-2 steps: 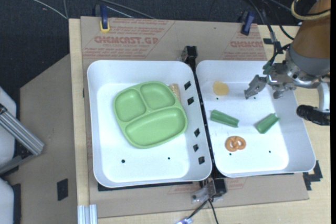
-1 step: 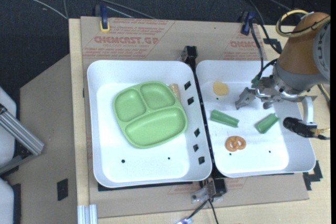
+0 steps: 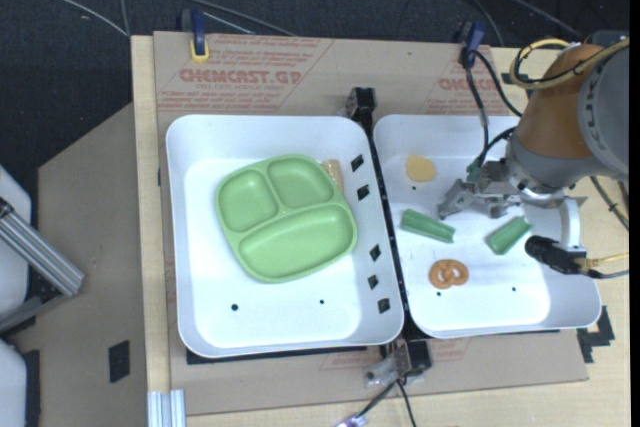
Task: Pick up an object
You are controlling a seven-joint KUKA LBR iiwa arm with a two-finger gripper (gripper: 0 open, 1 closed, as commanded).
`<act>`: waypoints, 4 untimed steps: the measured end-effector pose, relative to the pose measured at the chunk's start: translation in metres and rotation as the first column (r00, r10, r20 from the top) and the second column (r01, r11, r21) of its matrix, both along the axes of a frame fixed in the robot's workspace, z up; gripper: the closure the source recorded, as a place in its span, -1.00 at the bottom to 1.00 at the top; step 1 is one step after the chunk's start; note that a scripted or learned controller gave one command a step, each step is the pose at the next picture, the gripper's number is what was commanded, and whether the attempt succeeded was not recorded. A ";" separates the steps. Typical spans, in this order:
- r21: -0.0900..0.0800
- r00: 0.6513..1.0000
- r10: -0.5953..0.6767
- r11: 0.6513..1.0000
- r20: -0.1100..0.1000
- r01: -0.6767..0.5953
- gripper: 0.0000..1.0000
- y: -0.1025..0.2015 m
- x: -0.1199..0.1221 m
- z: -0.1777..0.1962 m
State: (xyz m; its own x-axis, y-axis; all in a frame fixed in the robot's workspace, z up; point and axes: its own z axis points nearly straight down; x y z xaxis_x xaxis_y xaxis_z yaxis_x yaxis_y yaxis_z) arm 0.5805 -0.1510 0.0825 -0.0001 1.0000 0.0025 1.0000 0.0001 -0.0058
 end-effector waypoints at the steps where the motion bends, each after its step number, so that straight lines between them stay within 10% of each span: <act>1: -0.001 1.000 -0.001 1.000 0.006 0.001 1.00 0.000 0.002 0.014; 4: -0.004 1.000 0.002 1.000 0.013 -0.002 1.00 0.004 -0.004 0.185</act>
State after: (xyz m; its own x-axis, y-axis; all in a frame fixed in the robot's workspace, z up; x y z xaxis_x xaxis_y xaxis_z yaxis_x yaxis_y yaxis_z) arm 0.5768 -0.1474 0.2675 -0.0019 1.0000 -0.0019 1.0000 0.0019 0.0075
